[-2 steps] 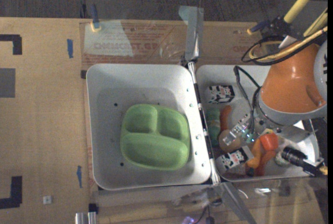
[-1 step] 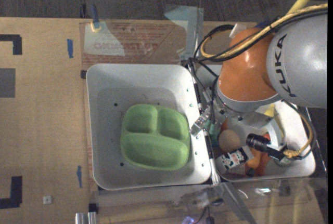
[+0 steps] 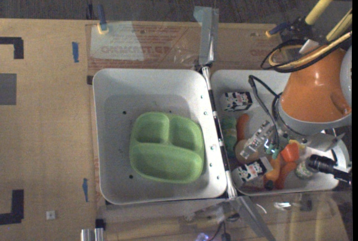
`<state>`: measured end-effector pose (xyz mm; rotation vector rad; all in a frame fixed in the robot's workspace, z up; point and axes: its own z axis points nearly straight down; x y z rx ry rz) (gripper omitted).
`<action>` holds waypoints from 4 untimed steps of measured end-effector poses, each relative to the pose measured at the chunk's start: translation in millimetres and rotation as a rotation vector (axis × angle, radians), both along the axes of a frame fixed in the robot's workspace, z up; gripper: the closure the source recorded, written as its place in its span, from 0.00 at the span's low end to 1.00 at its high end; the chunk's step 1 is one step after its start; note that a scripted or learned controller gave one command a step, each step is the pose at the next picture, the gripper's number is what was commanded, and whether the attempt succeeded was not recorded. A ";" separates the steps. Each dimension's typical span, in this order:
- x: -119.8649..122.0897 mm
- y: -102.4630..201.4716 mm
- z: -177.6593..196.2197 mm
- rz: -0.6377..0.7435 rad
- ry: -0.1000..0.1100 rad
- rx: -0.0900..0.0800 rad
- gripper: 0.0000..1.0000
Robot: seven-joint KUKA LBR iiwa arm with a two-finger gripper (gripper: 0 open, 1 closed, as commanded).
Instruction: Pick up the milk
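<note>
Two small cow-patterned milk cartons lie in the right bin (image 3: 268, 75). One milk carton (image 3: 238, 100) is near the bin's back left. The other milk carton (image 3: 252, 170) lies at the front, close to the near rim. My gripper (image 3: 262, 141) hangs low over the middle of this bin, between the two cartons and above a heap of toy food. It sits just above and to the right of the front carton. The orange wrist band (image 3: 313, 91) hides the bin's right part.
The left bin (image 3: 112, 89) holds a green divided plate (image 3: 166, 147). Around the gripper lie an orange carrot-like piece (image 3: 242, 122), a green piece (image 3: 228, 129), a tan round item (image 3: 244, 150) and an orange-red item (image 3: 288, 155). Cables loop near the wrist.
</note>
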<state>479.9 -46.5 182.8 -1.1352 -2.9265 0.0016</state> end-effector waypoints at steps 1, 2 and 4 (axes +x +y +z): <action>0.5 -43.4 0.0 -0.075 -0.003 0.000 1.00; 0.5 -43.5 0.0 -0.075 -0.003 0.000 0.00; 11.8 -77.2 -50.5 -0.093 -0.011 -0.001 1.00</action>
